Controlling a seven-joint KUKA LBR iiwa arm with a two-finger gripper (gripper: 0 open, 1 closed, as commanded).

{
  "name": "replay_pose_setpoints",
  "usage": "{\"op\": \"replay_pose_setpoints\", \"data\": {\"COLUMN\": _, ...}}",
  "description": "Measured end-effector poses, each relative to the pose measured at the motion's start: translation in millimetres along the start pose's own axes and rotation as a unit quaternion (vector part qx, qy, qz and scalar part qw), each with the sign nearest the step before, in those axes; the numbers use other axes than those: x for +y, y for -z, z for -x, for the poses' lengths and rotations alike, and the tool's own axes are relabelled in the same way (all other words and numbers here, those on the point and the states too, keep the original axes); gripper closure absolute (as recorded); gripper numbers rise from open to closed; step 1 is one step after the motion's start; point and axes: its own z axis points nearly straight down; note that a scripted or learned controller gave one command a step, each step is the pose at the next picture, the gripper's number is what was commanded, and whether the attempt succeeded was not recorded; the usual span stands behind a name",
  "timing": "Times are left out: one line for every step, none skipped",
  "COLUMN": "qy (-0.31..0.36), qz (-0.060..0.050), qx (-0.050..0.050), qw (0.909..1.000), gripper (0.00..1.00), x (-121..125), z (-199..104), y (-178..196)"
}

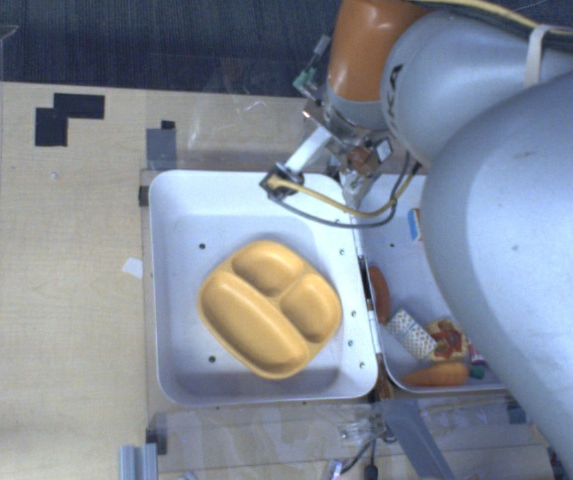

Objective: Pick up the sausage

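Sausage [379, 293]: reddish-brown, short, lying in the right-hand bin [403, 264] of the camera view, close along that bin's left wall, lengthwise from far to near, just beside the rim shared with the other bin. Free on the bin floor, nothing gripping it. Near it, toward the front of the same bin: a small piece with a checked pattern [409, 333], then a red and yellow toy [451, 339], and an orange long piece [436, 375] lying across near the front wall; exact kind of these three not possible to tell. In the left-hand bin [162, 298]: a yellow divided plate [270, 307] with three compartments, turned at an angle, roughly in the middle of the bin floor. Gripper [356, 163] above the far edge of the bins, about where the two bins meet, well apart from the sausage and higher than it; open or closed, not possible to tell from this view. Below the gripper a yellow cable [318, 199] hanging in a loop over the far corner of the left-hand bin. Big grey arm [511, 218] covering most of the right-hand bin, with an orange band [358, 43] above the wrist. Light wooden table [56, 268] under both bins, with black tape marks [69, 116] at its far left.
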Motion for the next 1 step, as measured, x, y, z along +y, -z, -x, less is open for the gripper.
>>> {"op": "replay_pose_setpoints", "data": {"qy": 0.025, "qz": -0.001, "qx": -0.001, "qw": 0.9997, "gripper": 0.00, "x": -53.0, "z": -46.4, "y": -126.8}}
